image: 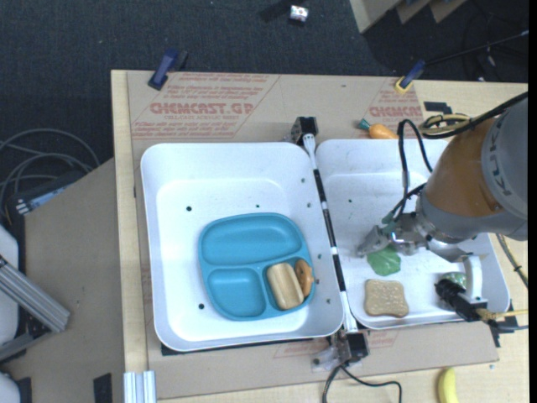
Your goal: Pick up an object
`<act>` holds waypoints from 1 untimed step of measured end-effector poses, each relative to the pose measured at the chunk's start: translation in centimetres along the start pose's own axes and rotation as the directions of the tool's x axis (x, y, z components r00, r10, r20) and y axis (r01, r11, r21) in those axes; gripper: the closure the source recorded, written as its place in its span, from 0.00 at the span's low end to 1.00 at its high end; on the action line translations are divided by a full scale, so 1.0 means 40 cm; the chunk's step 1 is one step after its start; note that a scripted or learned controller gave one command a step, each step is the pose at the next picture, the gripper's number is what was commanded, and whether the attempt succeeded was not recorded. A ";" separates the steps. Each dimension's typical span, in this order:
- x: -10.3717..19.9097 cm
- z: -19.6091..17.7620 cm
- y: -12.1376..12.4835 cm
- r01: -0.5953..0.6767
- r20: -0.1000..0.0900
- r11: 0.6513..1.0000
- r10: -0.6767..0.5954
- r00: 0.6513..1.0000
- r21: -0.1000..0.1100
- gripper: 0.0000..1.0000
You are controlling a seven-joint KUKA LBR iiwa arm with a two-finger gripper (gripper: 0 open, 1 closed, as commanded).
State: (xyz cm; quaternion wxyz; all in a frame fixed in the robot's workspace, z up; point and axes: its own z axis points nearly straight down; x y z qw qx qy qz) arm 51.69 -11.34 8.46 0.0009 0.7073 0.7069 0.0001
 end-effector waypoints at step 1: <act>0.001 -0.025 0.001 0.000 0.001 1.000 0.000 1.000 -0.002 1.00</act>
